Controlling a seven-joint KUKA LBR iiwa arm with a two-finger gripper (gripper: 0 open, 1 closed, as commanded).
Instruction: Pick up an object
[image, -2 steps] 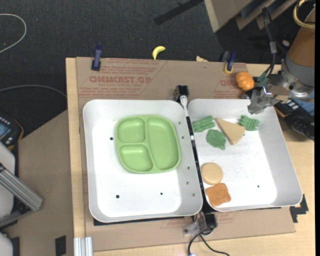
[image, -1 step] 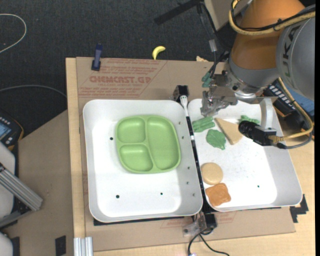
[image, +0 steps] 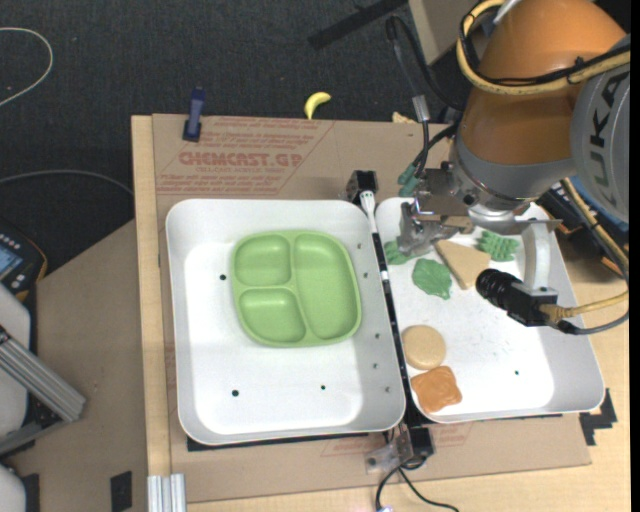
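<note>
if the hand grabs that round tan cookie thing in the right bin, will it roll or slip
The round tan piece lies flat, so it probably won't roll. It looks smooth and likely light, so it may slide on the white bin. The orange piece touches it and may shift.

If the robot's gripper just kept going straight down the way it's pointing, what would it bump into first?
Probably the tan wedge-shaped piece, which lies right under the gripper in the right bin, with green leafy pieces beside it. Depth is hard to judge from this slanted view, so it might reach the bin's white floor instead.
</note>
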